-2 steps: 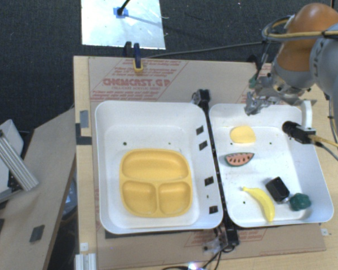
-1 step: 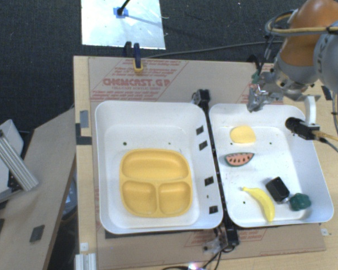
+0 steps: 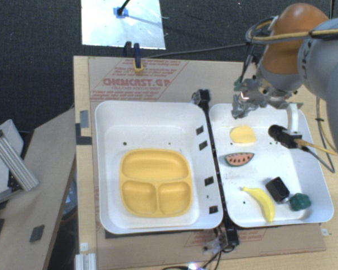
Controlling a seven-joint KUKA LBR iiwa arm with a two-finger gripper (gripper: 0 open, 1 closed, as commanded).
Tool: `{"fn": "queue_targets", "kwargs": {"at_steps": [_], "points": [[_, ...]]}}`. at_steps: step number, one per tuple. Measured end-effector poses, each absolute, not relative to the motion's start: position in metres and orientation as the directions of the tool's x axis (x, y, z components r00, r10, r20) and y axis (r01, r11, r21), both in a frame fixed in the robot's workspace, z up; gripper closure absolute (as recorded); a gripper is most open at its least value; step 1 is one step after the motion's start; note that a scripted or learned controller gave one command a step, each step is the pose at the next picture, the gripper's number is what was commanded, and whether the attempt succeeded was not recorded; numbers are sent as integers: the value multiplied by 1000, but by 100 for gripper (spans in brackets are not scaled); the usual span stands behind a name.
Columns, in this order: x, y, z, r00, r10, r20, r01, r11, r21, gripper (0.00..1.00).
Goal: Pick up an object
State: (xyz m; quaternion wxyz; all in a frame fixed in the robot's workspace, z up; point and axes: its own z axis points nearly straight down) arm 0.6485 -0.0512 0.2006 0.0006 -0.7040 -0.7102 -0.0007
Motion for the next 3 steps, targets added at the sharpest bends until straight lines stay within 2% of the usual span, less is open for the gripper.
{"fn": "queue_targets", "kwargs": {"at_steps": [2, 3], "points": [[637, 57, 215, -10, 1000, 3, 1000, 10, 1, 100], [613, 104, 231, -10, 1000, 3, 1000, 10, 0, 100]]}}
